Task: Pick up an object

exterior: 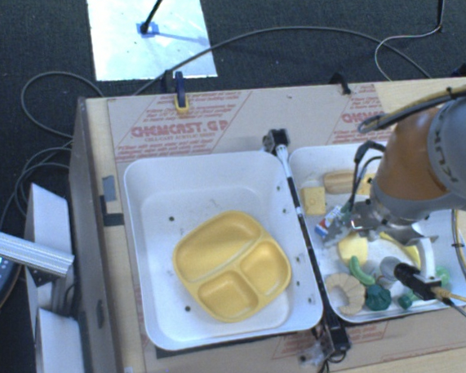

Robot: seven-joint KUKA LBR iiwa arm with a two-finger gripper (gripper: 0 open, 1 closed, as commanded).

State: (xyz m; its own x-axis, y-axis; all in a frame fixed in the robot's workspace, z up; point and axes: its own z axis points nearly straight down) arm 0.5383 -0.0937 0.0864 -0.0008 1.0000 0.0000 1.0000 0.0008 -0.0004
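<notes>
The arm (pixel 427 163) reaches in from the right and hangs low over the right bin (pixel 322 160). Its gripper (pixel 358 228) sits above the clutter in the middle of that bin. The wrist body hides the tip, so it cannot be told whether the gripper is open or closed, and nothing can be seen held in it.

The likeliest target is the yellow rounded object (pixel 354 250). It lies just to the near side of the gripper and a touch to the left, with its far edge tucked under the gripper housing. The part that shows looks roughly round, with no clear long axis, so the approach angle probably matters less than centring over it. That would call for a small shift toward the near edge of the bin before descending.

The crowding is the risk. A green curved piece (pixel 359 269) lies against the yellow object's near side. Nearer still, a tan ring (pixel 345 290) and a dark teal lump (pixel 378 297) rest close to the near wall. A red and blue scrap (pixel 327 228) sits just left of the gripper. A cream block (pixel 314 198) and a tan cylinder (pixel 339 181) lie on the far side, apart from the target.

The left bin (pixel 176 187) holds a yellow divided tray (pixel 232 265), well away from the gripper.
</notes>
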